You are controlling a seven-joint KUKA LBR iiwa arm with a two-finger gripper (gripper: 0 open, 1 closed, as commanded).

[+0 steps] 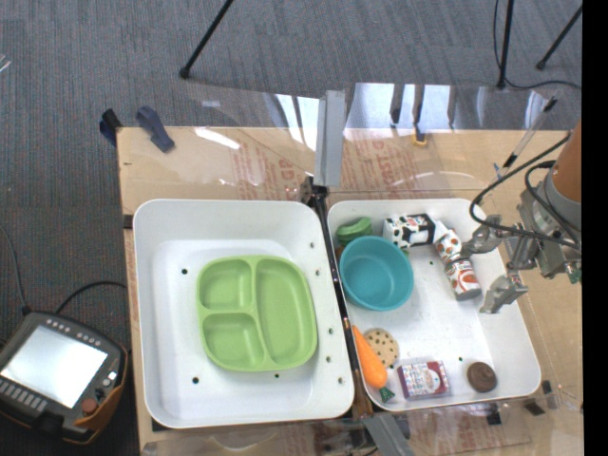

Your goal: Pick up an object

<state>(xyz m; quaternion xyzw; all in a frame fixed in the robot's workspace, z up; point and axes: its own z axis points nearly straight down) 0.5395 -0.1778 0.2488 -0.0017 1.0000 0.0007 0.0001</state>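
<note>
Right bin [518, 345] holds the candidates: teal bowl [377, 273] upright near the left wall, small green lid-like piece [353, 229] just behind it, black-and-white cow-print carton [409, 229] lying on its side at the back edge. Two small red-and-white cans [456, 264] lie end to end just right of the bowl (labels too small to read). Front row: orange carrot [370, 358] along the left wall, speckled cookie [382, 346] touching it, pink packet [424, 379] lying flat, brown disc [483, 377] at right.
</note>
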